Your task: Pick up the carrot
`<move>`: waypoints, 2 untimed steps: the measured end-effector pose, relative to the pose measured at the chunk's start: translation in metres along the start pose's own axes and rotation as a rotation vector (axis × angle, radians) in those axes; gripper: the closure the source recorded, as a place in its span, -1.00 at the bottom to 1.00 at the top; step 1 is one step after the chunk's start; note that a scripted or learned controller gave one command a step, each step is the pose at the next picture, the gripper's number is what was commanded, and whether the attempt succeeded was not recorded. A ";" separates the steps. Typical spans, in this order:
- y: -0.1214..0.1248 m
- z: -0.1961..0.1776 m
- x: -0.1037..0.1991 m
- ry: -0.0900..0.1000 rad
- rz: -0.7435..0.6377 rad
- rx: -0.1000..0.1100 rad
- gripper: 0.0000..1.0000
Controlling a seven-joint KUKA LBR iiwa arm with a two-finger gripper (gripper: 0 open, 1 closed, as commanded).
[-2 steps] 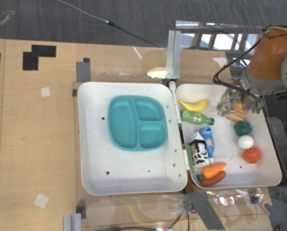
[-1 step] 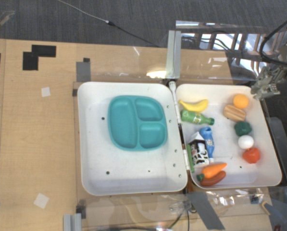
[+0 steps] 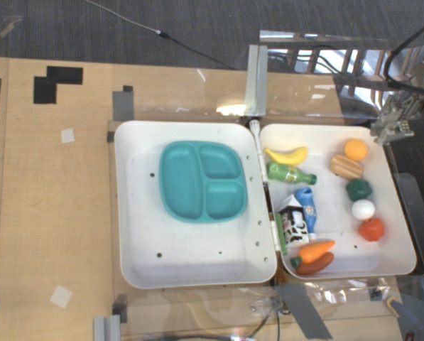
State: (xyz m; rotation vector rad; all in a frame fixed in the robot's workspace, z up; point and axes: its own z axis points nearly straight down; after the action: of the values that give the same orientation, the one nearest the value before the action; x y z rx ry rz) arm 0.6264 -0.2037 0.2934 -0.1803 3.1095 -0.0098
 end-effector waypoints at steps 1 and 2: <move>0.030 0.054 -0.017 0.019 0.094 -0.007 1.00; -0.005 -0.062 -0.025 0.006 0.219 0.001 1.00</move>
State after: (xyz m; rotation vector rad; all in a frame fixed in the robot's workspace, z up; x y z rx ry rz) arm 0.6501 -0.2060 0.3556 0.1611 3.1160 -0.0067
